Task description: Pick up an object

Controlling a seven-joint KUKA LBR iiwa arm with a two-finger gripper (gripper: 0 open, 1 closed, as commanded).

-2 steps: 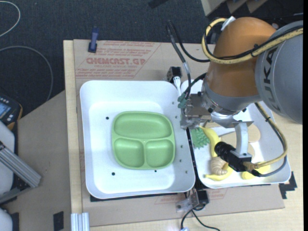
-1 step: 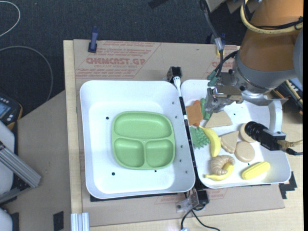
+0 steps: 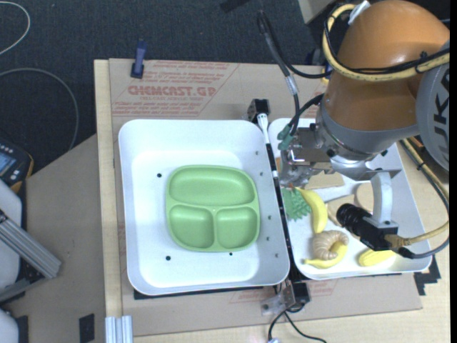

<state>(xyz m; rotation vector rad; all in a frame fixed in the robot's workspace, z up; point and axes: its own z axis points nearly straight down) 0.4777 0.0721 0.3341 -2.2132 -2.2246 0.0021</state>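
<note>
My gripper [image 3: 291, 179] hangs low over the near-left part of the right bin [image 3: 414, 191], close to the wall between the two bins. Just below it lie a green leafy toy [image 3: 294, 204] and a yellow banana [image 3: 316, 210]. A tan croissant-shaped piece [image 3: 329, 244] rests further toward the front on a yellow curved piece [image 3: 320, 263]. Another yellow piece [image 3: 376, 258] sits at the front right of that bin. The wrist hides the gripper's tips, and I see nothing between them.
The left bin [image 3: 139, 191] holds a green divided plate [image 3: 212, 207] at its middle. Both bins stand on a brown cardboard sheet [image 3: 178, 91]. The large orange and grey arm [image 3: 378, 70] covers the back of the right bin.
</note>
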